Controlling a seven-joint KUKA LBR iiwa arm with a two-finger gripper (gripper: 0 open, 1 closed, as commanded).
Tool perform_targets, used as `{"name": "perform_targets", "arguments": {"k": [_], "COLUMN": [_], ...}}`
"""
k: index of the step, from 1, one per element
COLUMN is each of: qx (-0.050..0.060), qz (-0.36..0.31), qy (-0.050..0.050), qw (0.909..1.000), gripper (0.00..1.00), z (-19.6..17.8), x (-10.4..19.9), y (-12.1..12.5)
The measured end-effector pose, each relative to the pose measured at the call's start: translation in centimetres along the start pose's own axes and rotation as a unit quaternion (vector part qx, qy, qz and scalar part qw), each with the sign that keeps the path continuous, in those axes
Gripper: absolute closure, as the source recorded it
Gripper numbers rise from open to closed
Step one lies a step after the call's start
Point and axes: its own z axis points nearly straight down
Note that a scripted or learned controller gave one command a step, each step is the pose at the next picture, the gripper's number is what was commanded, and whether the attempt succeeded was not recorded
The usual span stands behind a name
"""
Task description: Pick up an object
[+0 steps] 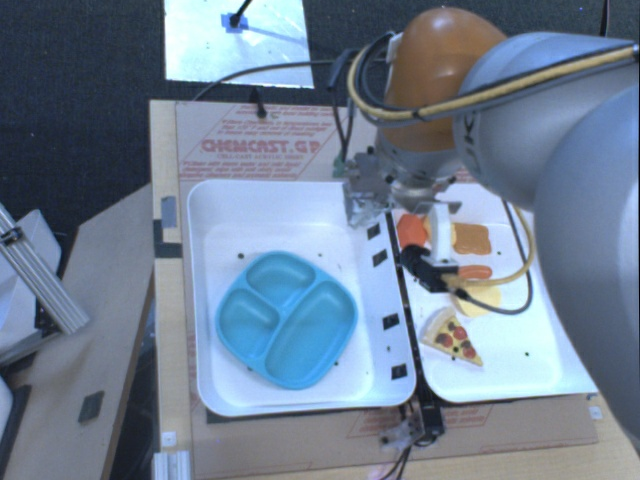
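Dark speckled flooring surrounds the tabletop (110, 268), which carries two shallow white bins side by side. From my console the arm (560, 138) fills the upper right, and its fingers (372, 208) hang over the far end of the divider between the bins; I cannot tell how far apart they are or whether anything sits between them. Just right of the fingers and slightly nearer me, in the right bin (520, 368), lie small toy foods: an orange piece (411, 230), a toast slice (471, 238), a carrot-like stick (474, 272) and a pizza slice (452, 336). Left of the fingers, the left bin (215, 268) holds a blue divided tray (288, 318). I judge the orange piece light, stiff and somewhat slick; I'd pinch it across its narrow sides.
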Motion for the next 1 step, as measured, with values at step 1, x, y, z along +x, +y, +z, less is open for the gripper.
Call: {"name": "perform_targets", "arguments": {"k": [1], "qx": [0.0], "qz": [0.001], "qy": [0.0], "qw": [1.0], "gripper": [0.0], "z": [0.03], "x": [-0.04], "y": [-0.02]}}
